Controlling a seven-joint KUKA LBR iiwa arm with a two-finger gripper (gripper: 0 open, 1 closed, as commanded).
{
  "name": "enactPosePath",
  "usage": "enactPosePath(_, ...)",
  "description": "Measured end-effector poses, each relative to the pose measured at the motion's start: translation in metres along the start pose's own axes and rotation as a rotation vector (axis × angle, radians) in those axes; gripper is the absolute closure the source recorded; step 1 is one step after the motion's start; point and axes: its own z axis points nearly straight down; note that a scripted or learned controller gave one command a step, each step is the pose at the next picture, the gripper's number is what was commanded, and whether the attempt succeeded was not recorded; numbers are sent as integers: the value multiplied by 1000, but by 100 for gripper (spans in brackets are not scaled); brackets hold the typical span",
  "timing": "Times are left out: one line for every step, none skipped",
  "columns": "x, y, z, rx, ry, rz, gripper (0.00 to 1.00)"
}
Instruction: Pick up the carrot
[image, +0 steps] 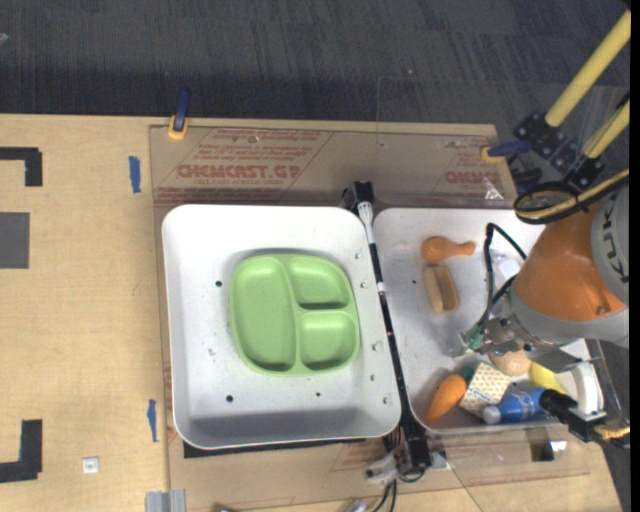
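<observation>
1. Down in the right bin, near its front left corner, you find the carrot: a small orange toy with a green tuft at its upper end, lying at a slant and touching a waffle-patterned piece beside it.
2. Your tool hangs over the clutter just up and right of the carrot, under the orange-banded wrist. You cannot tell how it is set or whether it has hold of anything; the carrot itself lies free on the bin floor.
3. Judge the carrot as light, stiff and smooth, likely hollow plastic, so it may slip or roll under a glancing pinch. Take it across the thick middle, squarely across its long axis, clear of the bin wall.
4. Crowding is the risk: a blue tube and a yellow piece sit close by.
5. Printed red lettering on the cardboard behind the bins reads roughly "CHEMCAST GP", upside down; smaller lines are illegible.
6. Left bin holds a green divided plate.
</observation>
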Motion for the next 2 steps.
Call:
enactPosePath(0, 0, 1, 1, 1, 0, 0)
enactPosePath(5, -5, 11, 19, 17, -216, 0)
